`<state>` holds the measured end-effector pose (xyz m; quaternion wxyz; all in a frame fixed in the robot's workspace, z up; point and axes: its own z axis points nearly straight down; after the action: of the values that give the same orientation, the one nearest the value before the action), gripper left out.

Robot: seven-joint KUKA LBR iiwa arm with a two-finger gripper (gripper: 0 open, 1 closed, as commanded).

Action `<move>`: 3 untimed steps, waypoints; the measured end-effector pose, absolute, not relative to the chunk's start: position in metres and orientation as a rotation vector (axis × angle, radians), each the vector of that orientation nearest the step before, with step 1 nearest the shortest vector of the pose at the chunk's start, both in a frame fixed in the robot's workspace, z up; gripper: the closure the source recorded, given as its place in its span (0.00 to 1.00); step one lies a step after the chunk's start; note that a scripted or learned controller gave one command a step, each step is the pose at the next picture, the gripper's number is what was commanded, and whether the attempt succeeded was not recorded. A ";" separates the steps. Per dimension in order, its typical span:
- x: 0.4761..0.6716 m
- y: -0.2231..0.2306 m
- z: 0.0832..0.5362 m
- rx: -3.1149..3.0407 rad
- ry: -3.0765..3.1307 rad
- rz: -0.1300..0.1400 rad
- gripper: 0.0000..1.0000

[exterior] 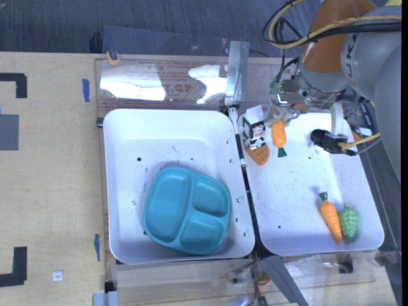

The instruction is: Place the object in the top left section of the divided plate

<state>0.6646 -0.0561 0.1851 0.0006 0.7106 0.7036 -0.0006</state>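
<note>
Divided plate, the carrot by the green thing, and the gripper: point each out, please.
divided plate [187, 217]: camera view, ridge between its sections.
carrot [331, 219]: camera view, middle of its orange body, right bin.
gripper [278, 115]: camera view, at its fingertips, above a small orange object.

Plate [187, 217]: teal, plain. Bins [127, 132]: white, dark-speckled. Carrot at 5 o'clock [331, 219]: orange, green top. Ball beside it [349, 221]: green, bumpy. Carrot at 1 o'clock [278, 134]: orange, green tip. Arm [357, 37]: grey, orange band. Bench [48, 171]: pale wood, black marks, blue tape.
</note>
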 end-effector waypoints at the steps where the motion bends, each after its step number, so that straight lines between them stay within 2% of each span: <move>1: 0.665 -0.056 0.185 2.232 2.209 -0.001 0.00; 2: 0.583 -0.093 0.280 2.223 2.209 0.008 0.00; 3: 0.565 -0.092 0.297 2.411 2.010 0.002 0.00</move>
<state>0.5654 -0.0916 0.2967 0.0011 0.7681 0.6403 0.0006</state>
